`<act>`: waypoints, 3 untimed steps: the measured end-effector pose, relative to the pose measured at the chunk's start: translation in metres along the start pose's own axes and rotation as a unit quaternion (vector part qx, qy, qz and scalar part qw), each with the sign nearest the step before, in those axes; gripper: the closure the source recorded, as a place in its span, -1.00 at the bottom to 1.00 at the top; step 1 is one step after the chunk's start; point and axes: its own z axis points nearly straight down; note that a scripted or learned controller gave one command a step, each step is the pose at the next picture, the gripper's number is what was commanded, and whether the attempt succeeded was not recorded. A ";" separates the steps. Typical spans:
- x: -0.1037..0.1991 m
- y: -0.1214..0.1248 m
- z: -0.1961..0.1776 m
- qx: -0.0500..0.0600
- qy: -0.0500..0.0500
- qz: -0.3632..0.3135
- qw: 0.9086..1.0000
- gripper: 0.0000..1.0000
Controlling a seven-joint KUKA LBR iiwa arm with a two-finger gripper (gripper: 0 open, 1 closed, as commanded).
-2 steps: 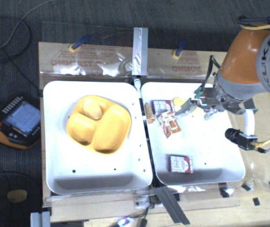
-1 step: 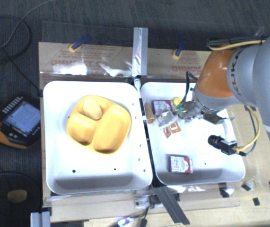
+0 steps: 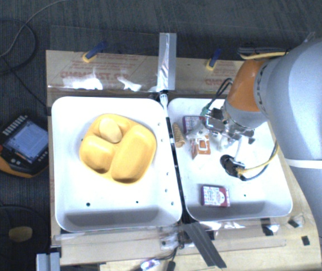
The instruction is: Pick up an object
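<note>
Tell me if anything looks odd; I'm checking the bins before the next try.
Nothing looks spilled or damaged. The yellow sponge-like lump sits in the left bin; small packets lie scattered in the right bin.

We see even, bright overhead light. The white bins [image 3: 65, 151] glare slightly; soft shadows pool along their near walls. Focus is mildly soft.

Arm bent down from the right, wrist low and gripper end hard to read.

The grey arm [image 3: 299, 100] fills the right side as one broad link, narrowing leftward into the orange band [image 3: 244, 92] just above the wrist. Below and left of that band sits the gripper [image 3: 220, 130], a cluster of dark and metallic parts pointing down and to the left. A black cable with a yellow section [image 3: 245, 168] loops just below the gripper.
</note>
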 end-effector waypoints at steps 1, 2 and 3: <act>-0.048 0.015 -0.001 -0.009 -0.004 -0.041 0.999 -1.00; -0.045 0.015 -0.011 -0.009 -0.003 -0.043 0.999 1.00; 0.004 0.045 -0.134 0.003 -0.007 -0.214 0.977 1.00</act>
